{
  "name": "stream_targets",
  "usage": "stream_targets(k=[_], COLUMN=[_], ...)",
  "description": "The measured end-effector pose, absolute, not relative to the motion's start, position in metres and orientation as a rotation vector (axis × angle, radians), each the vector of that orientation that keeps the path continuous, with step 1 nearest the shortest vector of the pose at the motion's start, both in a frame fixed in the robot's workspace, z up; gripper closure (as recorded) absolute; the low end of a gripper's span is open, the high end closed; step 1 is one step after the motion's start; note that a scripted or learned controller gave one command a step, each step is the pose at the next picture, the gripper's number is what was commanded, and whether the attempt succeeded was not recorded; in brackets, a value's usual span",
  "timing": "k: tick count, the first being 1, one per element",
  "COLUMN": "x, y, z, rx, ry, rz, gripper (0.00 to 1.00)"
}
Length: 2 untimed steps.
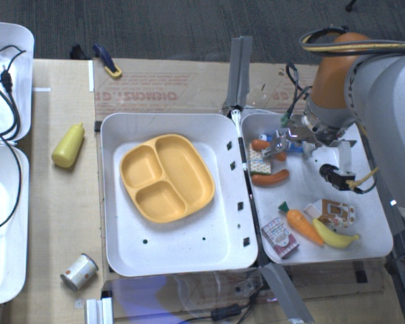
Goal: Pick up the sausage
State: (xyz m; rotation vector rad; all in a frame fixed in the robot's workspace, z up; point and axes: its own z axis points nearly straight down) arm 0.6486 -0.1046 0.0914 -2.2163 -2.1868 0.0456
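Red-brown sausage lies unlifted in right bin — my gripper just above it, finger state unclear.

Large red lettering on the cardboard sheet, upside down and not legible, small cartons' print too small

grey arm, orange band, black cables

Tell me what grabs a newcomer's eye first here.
The yellow divided tray sits alone in the left bin. The grey arm with its orange band reaches in from the right, its hand low over the right bin's far end, just above the sausage. A carrot and banana lie nearer the camera.
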Motion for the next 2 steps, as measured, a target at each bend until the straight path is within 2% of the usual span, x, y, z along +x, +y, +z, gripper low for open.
stream_targets(k=[1, 2], x=[0.649, 0.527], y=[-0.105, -0.109], z=[0.1, 0.194], rx=[-2.214, -2.216], ry=[-2.189, -2.227], rz=[0.047, 0.002], gripper=[1.0, 1.0])
